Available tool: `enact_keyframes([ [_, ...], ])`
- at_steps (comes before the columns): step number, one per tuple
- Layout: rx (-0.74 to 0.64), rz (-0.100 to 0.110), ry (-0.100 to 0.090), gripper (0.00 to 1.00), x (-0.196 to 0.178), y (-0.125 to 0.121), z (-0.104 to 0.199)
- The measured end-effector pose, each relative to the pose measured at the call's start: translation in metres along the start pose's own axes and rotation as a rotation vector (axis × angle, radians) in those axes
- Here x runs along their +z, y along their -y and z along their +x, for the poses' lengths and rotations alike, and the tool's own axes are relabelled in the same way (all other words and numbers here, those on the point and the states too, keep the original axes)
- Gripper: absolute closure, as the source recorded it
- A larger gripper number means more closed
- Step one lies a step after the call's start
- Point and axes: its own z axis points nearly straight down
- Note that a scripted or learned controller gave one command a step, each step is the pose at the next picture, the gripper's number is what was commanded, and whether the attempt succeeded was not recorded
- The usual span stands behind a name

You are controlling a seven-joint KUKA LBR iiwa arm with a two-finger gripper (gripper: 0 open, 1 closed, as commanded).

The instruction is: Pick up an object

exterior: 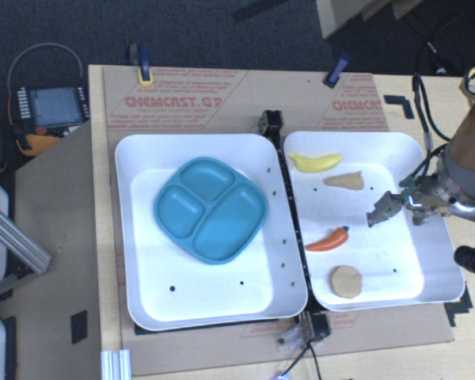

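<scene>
— Gripper (389, 209) status?
— Right bin (404, 279), mid-right of frame, over bare floor. Can't tell grip; I see nothing held.
— Count?
— 1 banana (315, 161), 1 cracker (344, 181), 1 chili (328, 240), 1 cookie (347, 281); left bin (142, 283): 1 blue tray (211, 210).

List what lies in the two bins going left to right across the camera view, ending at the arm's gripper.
Blue divided plate → yellow banana → red chili pepper → round tan cookie → gripper. The tan flat piece overlaps the pepper and cookie in left-right position, so it is left out.

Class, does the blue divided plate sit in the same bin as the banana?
No: the blue plate lies in the left bin, the banana in the right.
</scene>
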Motion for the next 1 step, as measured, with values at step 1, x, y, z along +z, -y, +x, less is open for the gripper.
enact_keyframes([
  [1,0.000,0.000,0.000,0.00,0.0461,-0.0054,-0.0046],
])
